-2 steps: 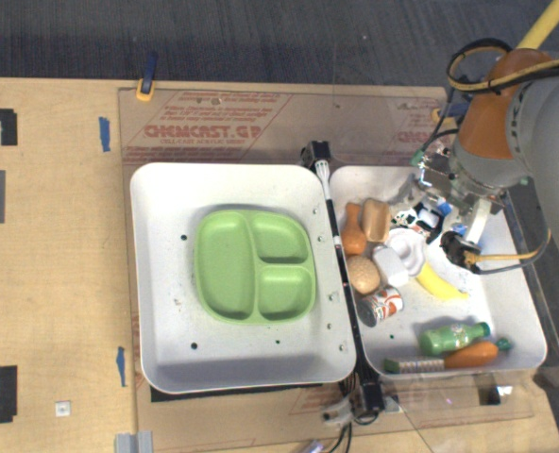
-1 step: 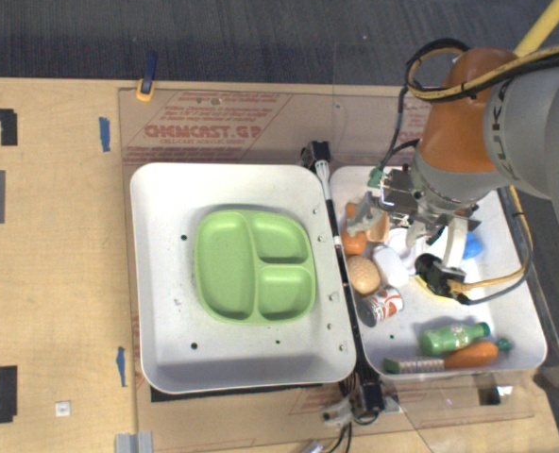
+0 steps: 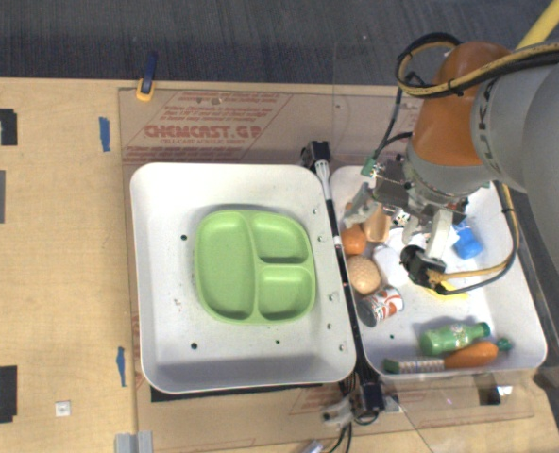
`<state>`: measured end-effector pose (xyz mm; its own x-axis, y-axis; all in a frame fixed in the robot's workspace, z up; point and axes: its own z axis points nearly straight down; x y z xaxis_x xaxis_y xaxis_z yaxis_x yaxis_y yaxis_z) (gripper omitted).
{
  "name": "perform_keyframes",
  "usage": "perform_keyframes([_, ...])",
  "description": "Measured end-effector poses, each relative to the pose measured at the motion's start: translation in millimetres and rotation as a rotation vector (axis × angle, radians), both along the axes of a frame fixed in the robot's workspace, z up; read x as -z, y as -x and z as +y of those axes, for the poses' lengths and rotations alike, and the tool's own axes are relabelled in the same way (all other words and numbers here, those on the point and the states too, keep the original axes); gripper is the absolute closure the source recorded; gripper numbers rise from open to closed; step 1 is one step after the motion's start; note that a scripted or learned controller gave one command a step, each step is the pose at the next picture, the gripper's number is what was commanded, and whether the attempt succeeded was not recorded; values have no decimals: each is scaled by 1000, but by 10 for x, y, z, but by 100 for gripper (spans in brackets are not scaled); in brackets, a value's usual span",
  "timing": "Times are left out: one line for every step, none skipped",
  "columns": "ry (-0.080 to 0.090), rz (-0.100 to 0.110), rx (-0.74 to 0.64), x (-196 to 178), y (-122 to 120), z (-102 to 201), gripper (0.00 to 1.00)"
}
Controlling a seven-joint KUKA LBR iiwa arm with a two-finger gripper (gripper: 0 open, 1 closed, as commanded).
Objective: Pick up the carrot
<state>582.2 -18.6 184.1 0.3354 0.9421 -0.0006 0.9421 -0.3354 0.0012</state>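
Carrot [image 3: 473, 354] lies along the right bin's [image 3: 520, 295] near wall, just beside a green bottle [image 3: 454, 336], so hemmed in; gripper [image 3: 384, 223] hangs well apart over the bin's far-left clutter, seemingly off target; claw opening cannot be told.

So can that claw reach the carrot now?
Probably yes: the carrot lies uncovered at the right bin's near edge, apart from the claw. A green bottle lying right alongside it could crowd the grab.

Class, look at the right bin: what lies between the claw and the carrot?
In the camera view, a green bottle lies between them, close alongside the carrot on the side facing the claw.
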Motion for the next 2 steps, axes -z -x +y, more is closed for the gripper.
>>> perform_keyframes([2,-1,181,-1,23,-641,0])
perform_keyframes([-4,7,64,-2,18,-51,0])
